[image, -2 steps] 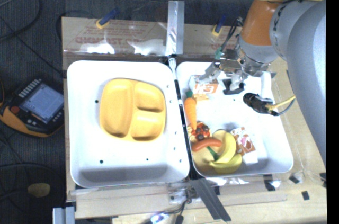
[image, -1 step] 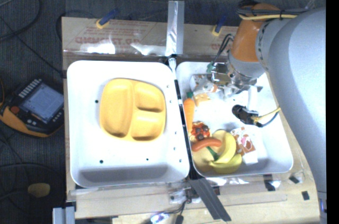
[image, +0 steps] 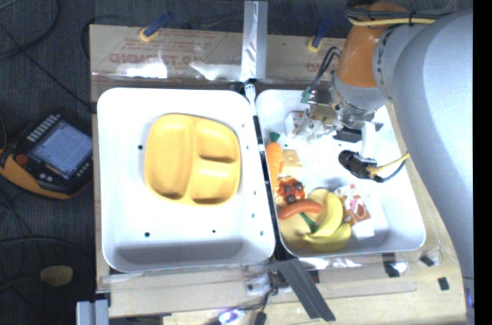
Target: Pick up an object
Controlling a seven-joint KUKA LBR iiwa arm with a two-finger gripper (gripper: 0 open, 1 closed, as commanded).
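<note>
Above the banana (image: 329, 217), gripper (image: 317, 118) hangs over the right bin (image: 400, 227); jaw state unreadable. Advise descending onto 1 isolated item, clear of the pile.

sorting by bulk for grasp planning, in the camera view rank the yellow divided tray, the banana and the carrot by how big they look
1. yellow divided tray, by far the largest
2. banana
3. carrot, partly hidden among the toys, so its rank below the banana is unsure
</note>
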